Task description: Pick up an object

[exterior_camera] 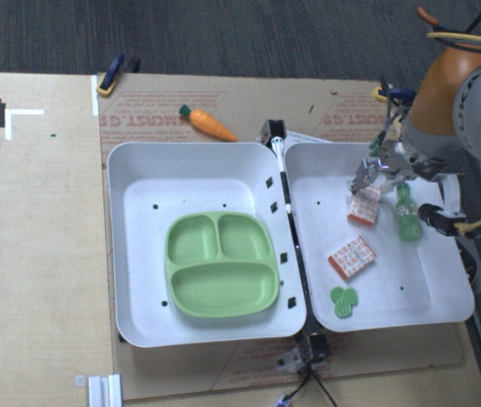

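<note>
Right bin [444,308] as landmark; gripper [367,179] lowered over its far middle, directly above a small orange-and-white packet [365,208] — touching or merely hovering, not resolvable; grasp state likewise indeterminate, nothing visibly lifted. Just right of the packet, a green bottle [406,214]; nearer the bin's centre, a second packet [352,258]; at the near edge, a green leafy toy [343,301]. Left of the bin, a green divided plate [221,265]; beyond its far-left corner, a carrot [209,123]. Step judged: descent onto the packet — next, closure squarely around it, clear of the bottle, then lift.
</note>
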`<state>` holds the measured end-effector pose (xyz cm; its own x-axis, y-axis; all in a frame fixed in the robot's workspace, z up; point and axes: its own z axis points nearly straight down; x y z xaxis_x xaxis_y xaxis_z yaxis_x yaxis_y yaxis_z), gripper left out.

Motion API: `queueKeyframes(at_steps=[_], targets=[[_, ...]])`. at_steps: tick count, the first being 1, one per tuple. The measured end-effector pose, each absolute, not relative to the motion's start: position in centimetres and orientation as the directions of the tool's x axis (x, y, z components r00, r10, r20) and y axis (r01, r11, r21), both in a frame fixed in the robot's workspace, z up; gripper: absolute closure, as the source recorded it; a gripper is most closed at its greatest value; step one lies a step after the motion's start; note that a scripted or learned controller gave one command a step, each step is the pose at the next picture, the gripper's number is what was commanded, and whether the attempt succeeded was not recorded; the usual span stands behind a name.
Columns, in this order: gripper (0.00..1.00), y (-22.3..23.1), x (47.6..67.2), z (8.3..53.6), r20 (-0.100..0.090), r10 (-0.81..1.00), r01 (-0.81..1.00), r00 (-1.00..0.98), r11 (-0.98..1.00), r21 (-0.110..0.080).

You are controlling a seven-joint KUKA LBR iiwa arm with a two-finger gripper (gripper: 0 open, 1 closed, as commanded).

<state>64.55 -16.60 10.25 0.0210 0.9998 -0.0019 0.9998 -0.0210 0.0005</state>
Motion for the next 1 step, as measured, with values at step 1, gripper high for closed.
queueKeyframes(at_steps=[1], targets=[[1.00,-12.33,65.22,22.76,-0.001,0.978,0.978,0.209,-0.209,-0.001]])
